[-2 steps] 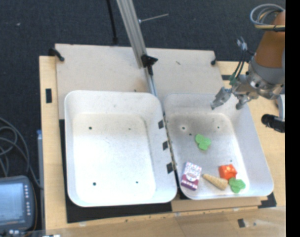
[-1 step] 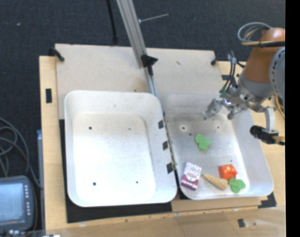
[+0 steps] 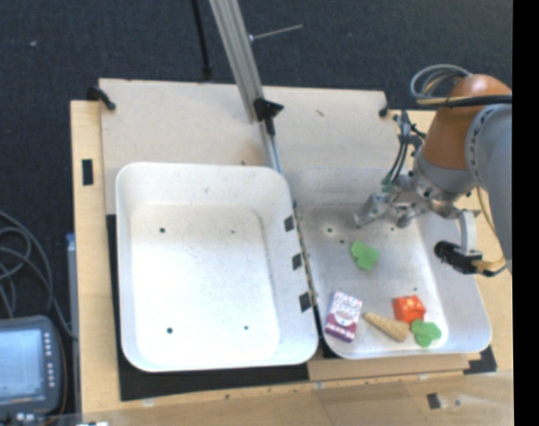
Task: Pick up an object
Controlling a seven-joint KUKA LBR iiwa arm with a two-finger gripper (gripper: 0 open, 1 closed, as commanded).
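Down at the near edge of the right bin (image 3: 455, 264), four small things lie in a loose row. Counting from the side toward the left bin (image 3: 207, 264): one purple-and-white carton (image 3: 343, 316), one tan cone (image 3: 387, 327) lying on its side just beside it, one orange block (image 3: 408, 308), and one green piece (image 3: 426, 333) touching the block's near corner. The carton sits close against the right bin's inner wall, the green piece near its outer corner.

Farther in, about the middle of the right bin, a second green piece (image 3: 365, 256) lies alone, well apart from the row. That makes two green pieces and five things in all, every one in the right bin.

Beyond that lone green piece, toward the right bin's far end, the gripper (image 3: 378, 209) hangs low over the floor, a little past the green piece and not touching it. Nothing shows between its fingers; whether they stand spread or closed I cannot tell from where I am. The grey arm (image 3: 487, 162) with its orange band (image 3: 455, 122) comes in over the right bin's outer far corner.
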